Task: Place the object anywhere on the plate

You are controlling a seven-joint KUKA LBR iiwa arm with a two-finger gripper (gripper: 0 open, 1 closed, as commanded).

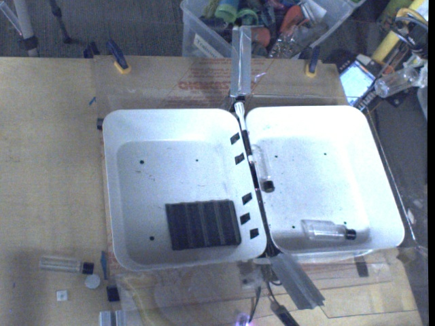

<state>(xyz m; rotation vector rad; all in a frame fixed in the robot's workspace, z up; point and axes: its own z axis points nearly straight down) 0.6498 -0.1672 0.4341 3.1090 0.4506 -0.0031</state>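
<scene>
A black ridged plate (202,224) lies flat in the left bin (129,134), near its front right corner. Two clear tubes with black caps lie in the right bin (353,141). One tube (259,168) lies close along the divider, and the other tube (327,231) rests on its side near the front wall. My gripper (399,80) hangs pale and blurred beyond the right bin's far right corner, well away from both tubes and the plate.
A dark divider bar (248,182) with black tabs runs between the bins. A clear tote of colourful items (272,9) stands behind them. Another capped tube (64,265) and small parts lie on the wooden bench at front left.
</scene>
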